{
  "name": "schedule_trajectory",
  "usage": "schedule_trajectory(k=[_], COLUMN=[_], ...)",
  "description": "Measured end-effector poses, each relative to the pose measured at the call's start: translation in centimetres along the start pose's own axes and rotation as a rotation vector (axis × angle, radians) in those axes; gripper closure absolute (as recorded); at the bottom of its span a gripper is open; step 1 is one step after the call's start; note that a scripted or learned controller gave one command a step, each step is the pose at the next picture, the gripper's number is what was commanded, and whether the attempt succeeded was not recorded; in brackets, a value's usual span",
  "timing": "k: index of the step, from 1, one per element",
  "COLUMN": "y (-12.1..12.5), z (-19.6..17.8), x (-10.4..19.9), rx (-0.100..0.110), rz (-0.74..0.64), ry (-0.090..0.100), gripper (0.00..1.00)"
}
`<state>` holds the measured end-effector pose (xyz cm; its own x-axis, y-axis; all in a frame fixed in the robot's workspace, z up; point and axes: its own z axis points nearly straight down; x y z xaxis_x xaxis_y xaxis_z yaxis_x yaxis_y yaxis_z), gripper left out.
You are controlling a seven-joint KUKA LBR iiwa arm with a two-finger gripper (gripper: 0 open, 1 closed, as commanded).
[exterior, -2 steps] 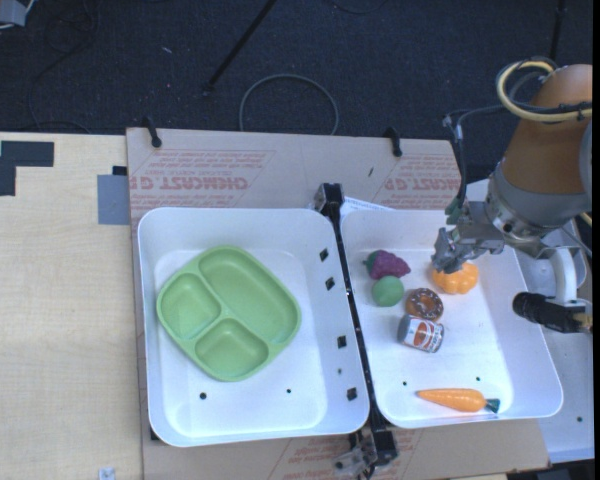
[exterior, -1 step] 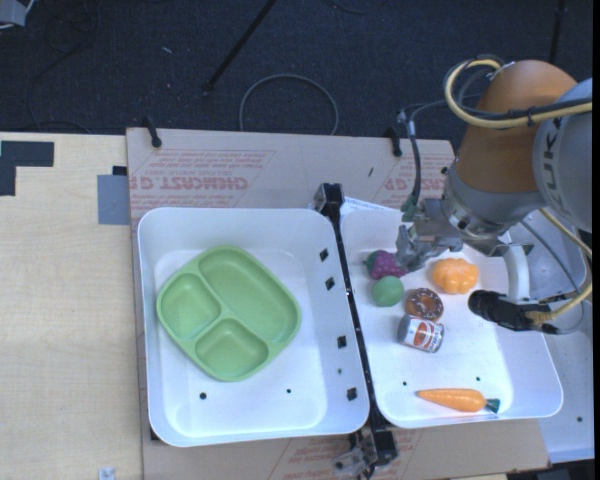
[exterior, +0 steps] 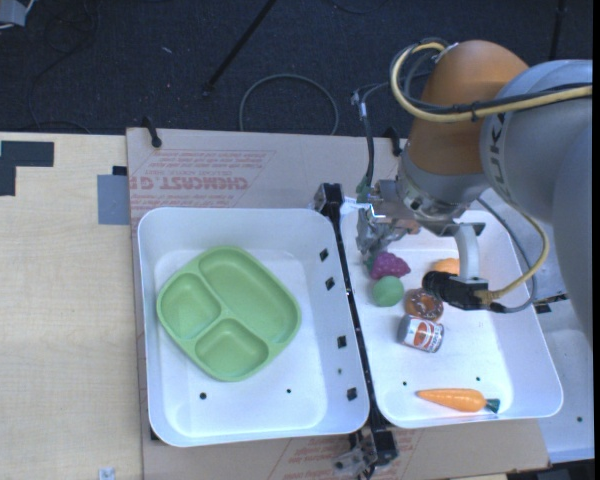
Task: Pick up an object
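Observation:
My gripper (exterior: 377, 242) hangs low over the back left part of the right bin (exterior: 525, 383), just above and left of a purple bunch of grapes (exterior: 390, 264). A green ball (exterior: 386, 290) lies right below the grapes. Further right are a small tin can (exterior: 421, 333) on its side, a round brown item (exterior: 423, 303) above it, and an orange piece (exterior: 445, 266) partly hidden behind a black part of the arm. An orange carrot (exterior: 453, 399) lies near the bin's front edge. Nothing shows between the fingers.
The left bin (exterior: 170, 408) holds a light green divided plate (exterior: 229, 312). A black divider (exterior: 345, 298) runs between the bins. The big grey and orange arm (exterior: 480, 118) covers the right bin's back right. Cables loop beside the wrist.

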<state>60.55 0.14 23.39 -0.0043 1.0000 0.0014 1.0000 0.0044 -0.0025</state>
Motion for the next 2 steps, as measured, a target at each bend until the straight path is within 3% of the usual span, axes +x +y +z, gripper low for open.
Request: schedule_trajectory(k=[1,2], y=[1.4,2.4], z=[1.5,0.0], x=[4.9,10.1], rx=[0.001,0.000], rz=[0.000,-0.001], ry=[0.000,0.001], gripper=[1.00,1.00])
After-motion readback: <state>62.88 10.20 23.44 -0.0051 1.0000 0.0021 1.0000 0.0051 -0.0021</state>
